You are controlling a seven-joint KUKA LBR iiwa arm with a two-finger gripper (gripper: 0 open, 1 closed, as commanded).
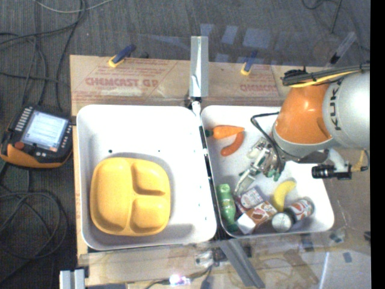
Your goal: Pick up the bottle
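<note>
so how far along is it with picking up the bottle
Done: the arm has reached into the right bin, and the gripper sits above the clutter. In hand: nothing visibly held. Left: the green bottle lies against that bin's left wall, apart from the gripper, so the approach, grasp and lift all remain.

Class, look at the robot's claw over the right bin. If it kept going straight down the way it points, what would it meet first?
Probably the red and white packet lying just under the claw, not the green bottle further left. Depth is hard to judge from above.
</note>
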